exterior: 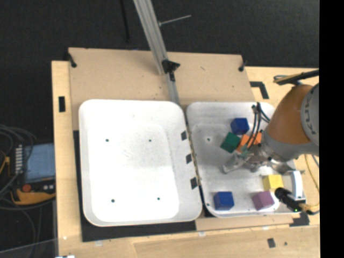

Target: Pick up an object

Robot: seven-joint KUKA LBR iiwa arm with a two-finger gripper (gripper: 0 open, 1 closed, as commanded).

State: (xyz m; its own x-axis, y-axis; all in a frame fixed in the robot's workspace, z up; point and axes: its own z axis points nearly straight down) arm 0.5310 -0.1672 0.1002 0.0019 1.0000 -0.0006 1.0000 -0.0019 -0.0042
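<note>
The right bin (207, 120) holds several small blocks. A blue block (239, 125) lies near its back, with a green block (230, 142) and an orange piece (250, 140) just in front of it. A yellow block (272, 182), a purple block (262, 200) and a second blue block (223, 200) sit along the front. My gripper (235, 164) is low over the middle of this bin, just in front of the green block and the orange piece. I see nothing held in it.
The left bin (107, 117) lies beside the right one. A slanted metal pole (153, 34) rises behind the bins. The grey arm with its orange band (287, 120) covers the right bin's right side.
</note>
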